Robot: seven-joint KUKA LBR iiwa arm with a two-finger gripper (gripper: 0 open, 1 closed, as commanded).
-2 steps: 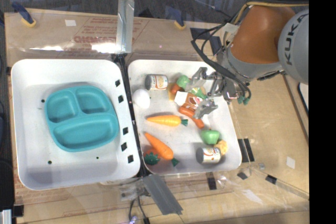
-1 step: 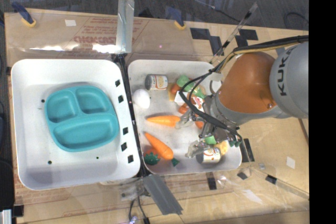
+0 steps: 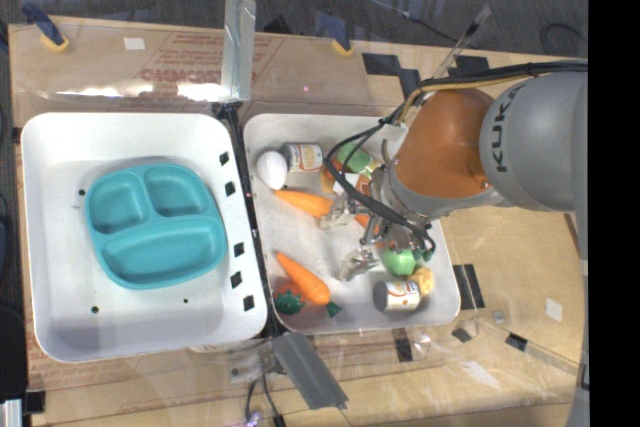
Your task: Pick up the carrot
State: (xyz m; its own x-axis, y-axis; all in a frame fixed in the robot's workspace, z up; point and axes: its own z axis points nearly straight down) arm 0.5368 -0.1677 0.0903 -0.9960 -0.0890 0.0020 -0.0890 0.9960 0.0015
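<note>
Carrot (image 3: 303,203) lies free in right bin (image 3: 300,130); gripper (image 3: 375,240) partly hidden beneath wrist, finger state unreadable.

Lighting is pretty even and bright, looks like it comes from overhead. The two white bins (image 3: 40,215) nearly blow out, especially the left one's flat rim. There's glare on the clear plastic sheet (image 3: 150,65) along the upper left of the frame, a whitish streak. Soft shadow sits under the arm (image 3: 520,145) in the right bin. Dark floor at the top is grainy. Overall slightly soft, small details smear in the lower middle.
</note>
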